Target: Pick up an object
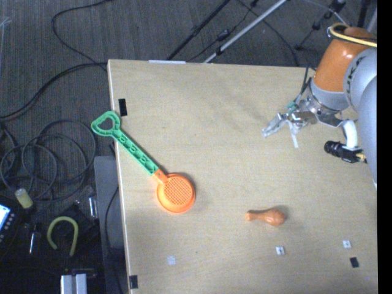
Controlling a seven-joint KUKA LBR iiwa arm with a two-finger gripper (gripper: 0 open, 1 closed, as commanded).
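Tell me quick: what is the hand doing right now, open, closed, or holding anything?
Hand: open, fingers spread, nothing between them; it sits above bare bench, apart from the orange drumstick toy and the green-handled strainer.

strainer (150, 166) left on bench (233, 103), drumstick (267, 216) right of it

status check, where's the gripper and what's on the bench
Gripper open, holding nothing, up right. Orange drumstick lies below it, apart. Green-handled strainer far left. Nothing between gripper and drumstick.

Bench top (233, 115): matt, smooth, wood-look. Strainer (174, 193): glossy plastic, mesh head. End effector (283, 126): shiny metal.
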